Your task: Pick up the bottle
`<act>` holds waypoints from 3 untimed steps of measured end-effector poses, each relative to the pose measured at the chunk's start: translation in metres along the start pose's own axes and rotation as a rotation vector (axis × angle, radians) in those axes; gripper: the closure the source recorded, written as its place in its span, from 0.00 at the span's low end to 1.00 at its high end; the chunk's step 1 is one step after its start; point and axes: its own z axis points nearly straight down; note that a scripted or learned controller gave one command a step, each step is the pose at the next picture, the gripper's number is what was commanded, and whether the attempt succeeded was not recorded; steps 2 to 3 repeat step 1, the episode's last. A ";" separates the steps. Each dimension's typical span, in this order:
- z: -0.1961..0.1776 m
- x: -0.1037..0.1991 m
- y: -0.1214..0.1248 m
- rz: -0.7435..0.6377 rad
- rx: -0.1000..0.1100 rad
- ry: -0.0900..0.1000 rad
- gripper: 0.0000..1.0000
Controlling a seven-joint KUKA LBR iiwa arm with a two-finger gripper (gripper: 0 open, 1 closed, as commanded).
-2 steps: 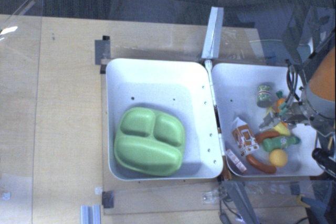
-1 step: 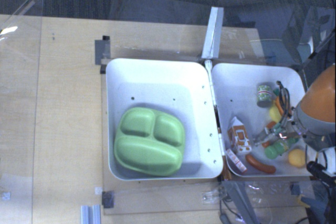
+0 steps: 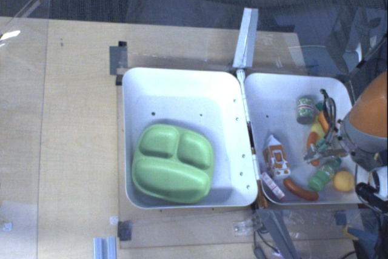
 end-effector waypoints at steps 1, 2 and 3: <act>-0.116 0.071 0.007 0.133 0.017 0.004 1.00; -0.116 0.071 0.007 0.133 0.017 0.004 1.00; -0.116 0.071 0.007 0.133 0.017 0.004 1.00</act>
